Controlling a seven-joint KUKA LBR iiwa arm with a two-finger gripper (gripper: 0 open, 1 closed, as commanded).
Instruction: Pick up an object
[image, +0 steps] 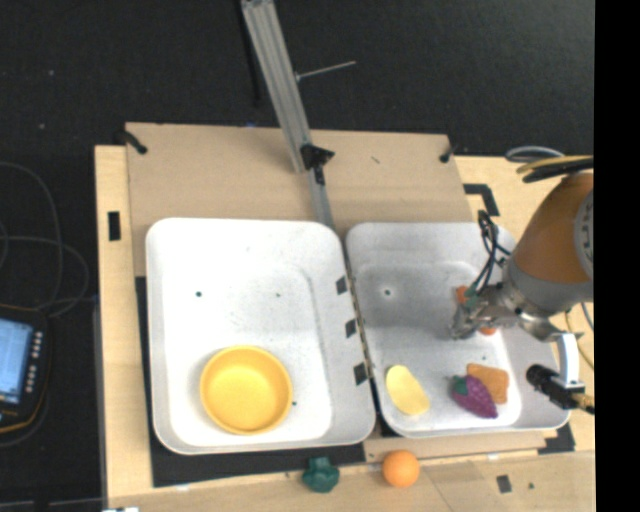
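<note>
On the bench, two shallow white bins sit side by side on a tan board. Left bin (180, 260): one yellow bowl (246, 388), upright, in the near part of the bin, close to its front wall. Right bin (400, 260): a pale yellow piece (406, 390) lying near the front left corner; a purple grape-like cluster (474, 396) near the front right, touching or just beside an orange wedge-shaped piece (489, 380) behind it. Arm (555, 245) — grey with an orange band — reaches in from the right edge over the right bin. Gripper (470, 318) is low over the bin's right half, further back than the purple and orange pieces and apart from them; a small orange-coloured spot shows just at its tip, too small to identify as an object or part of the tool, and whether the tool is spread or closed cannot be told. Outside the bins, on the board's front edge: an orange ball (400, 468) and, just left of it, a small dark green object (321, 474). Behind the bins, a grey metal pole (285, 95) rises slantwise from the board — its base between the two bins.
</note>
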